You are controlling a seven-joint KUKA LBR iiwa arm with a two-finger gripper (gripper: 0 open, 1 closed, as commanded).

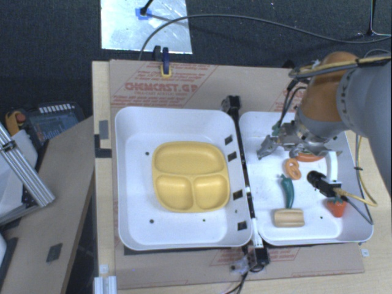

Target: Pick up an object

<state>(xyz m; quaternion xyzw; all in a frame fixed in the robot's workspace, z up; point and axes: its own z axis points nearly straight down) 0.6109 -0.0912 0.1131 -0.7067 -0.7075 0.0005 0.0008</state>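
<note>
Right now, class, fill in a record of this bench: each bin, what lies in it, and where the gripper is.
left bin: holds one yellow plate with three compartments, nothing on it
right bin: orange ring, teal piece, tan block, orange-red piece
layout: ring above teal piece, tan block nearest the front edge, orange-red piece at the right
gripper: over the right bin's upper part, up and left of the ring
task state: all four listed objects lie on the bin floor
</note>
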